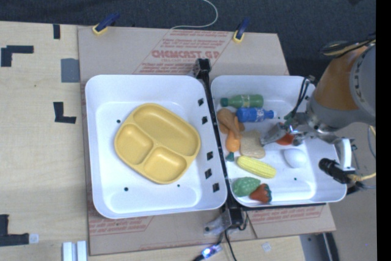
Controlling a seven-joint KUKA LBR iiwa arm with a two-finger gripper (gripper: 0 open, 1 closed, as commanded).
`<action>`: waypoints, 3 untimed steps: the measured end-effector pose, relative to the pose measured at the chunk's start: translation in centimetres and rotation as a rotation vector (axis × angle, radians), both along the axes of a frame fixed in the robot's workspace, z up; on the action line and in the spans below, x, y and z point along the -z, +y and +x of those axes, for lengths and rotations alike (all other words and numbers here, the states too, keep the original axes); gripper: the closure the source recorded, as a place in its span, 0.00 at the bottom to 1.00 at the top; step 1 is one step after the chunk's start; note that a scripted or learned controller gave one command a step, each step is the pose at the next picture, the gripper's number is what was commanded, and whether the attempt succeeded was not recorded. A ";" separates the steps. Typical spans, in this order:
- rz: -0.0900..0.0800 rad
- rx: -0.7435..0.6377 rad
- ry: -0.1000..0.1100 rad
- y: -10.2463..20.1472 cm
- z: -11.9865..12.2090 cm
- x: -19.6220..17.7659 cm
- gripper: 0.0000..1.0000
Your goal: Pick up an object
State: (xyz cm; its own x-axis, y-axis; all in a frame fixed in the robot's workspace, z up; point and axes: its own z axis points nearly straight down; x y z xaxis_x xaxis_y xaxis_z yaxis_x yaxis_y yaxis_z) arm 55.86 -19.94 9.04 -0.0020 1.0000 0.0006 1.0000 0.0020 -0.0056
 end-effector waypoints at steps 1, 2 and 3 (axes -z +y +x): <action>0.000 -0.001 -0.002 0.0 0.1 -1.3 1.00; -0.001 0.000 -0.009 0.6 -0.4 -7.2 1.00; -0.002 0.001 -0.009 0.3 -0.4 -11.5 1.00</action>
State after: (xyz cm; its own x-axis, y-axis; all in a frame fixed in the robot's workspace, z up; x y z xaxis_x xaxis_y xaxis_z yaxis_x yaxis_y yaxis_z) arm 55.47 -19.66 20.52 -0.0012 1.0000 -0.0013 1.0000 0.0012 0.0034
